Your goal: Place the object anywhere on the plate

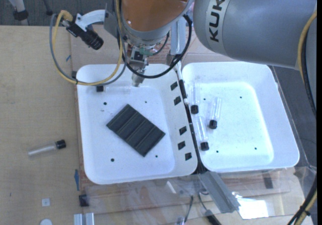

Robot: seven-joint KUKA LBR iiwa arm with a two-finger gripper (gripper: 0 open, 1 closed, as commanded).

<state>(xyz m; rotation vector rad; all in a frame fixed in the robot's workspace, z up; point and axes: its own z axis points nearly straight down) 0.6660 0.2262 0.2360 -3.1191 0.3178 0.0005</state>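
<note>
Wooden bench [35, 93]: grey KUKA arm [251, 12] points down, two-finger gripper [137, 80] at 12 o'clock of dark ribbed rectangular plate [136, 129], grip state indiscernible.

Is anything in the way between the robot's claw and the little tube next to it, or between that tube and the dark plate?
Nothing visible blocks either path. The gripper hangs at the back of the left bin, right beside a clear tube with a black cap. Only bare white bin floor lies between that tube and the dark ridged plate.

Dark ribbed plate [136, 130] flat in left bin, clear capped tubes [214, 113] in right bin
</note>
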